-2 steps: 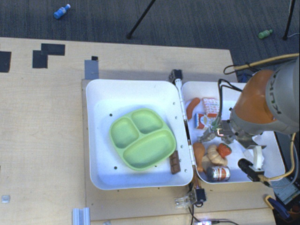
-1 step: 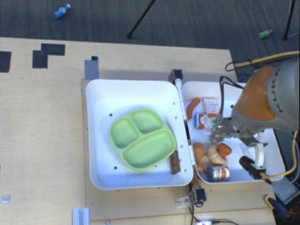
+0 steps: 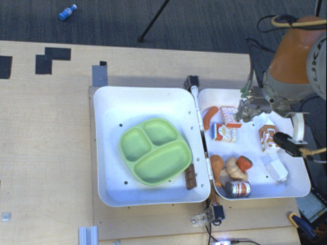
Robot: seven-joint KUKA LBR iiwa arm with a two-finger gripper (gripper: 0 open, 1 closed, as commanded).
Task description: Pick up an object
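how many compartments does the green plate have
3. The green plate lies in the left bin: two small compartments side by side along its upper edge, one toward the upper left, one toward the upper right, and one long compartment along its lower right.

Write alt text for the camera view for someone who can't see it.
A grey and orange robot arm holds its end effector over the right white bin of small food items, including a can. The left bin holds a green divided plate.
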